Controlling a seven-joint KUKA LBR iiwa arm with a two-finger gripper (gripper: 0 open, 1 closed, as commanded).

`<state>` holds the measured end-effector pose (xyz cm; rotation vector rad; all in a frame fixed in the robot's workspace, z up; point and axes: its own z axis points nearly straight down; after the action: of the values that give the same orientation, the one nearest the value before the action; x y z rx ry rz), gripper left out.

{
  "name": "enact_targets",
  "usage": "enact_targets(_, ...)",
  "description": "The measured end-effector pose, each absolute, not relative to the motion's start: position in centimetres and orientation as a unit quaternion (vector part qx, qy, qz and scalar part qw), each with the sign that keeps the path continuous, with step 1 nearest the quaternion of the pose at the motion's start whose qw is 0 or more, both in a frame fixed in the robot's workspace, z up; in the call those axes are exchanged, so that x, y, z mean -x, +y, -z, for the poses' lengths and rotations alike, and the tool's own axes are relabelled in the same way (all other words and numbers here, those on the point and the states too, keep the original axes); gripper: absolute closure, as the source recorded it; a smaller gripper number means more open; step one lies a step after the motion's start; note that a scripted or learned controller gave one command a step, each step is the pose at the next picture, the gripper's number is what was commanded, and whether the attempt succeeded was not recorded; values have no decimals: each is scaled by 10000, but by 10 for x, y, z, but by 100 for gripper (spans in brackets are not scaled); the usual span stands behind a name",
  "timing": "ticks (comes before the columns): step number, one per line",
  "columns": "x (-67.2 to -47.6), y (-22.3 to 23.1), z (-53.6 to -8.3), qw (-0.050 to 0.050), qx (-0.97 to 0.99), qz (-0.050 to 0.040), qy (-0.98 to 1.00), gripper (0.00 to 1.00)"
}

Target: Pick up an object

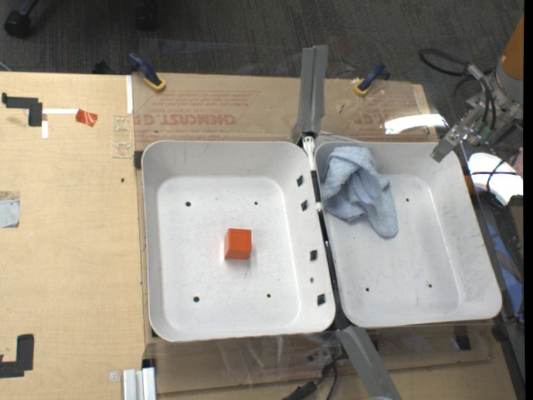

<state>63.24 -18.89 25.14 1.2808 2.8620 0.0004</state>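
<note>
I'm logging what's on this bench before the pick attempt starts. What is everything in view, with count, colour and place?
block: 1, orange-red, near the middle of the left bin's floor
cloth: 1, pale grey-blue, crumpled in the right bin's upper-left corner
bins: 2, white, shallow, side by side
clamps: 2, blue with yellow tips, at the cardboard's far edge
cardboard sheet: 1, brown, printed, under the bins
wooden board: 1, light tan, left of the bins
gripper: 1, grey metal, above the right bin's upper-right corner
arm: 1, grey with orange band, at the right edge

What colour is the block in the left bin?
Orange-red; the block shows best in the camera view.
</note>
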Motion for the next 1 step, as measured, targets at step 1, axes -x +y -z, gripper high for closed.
enact_targets(1, -599, -189, -252, 12, -4080, 0, 9130, 100)
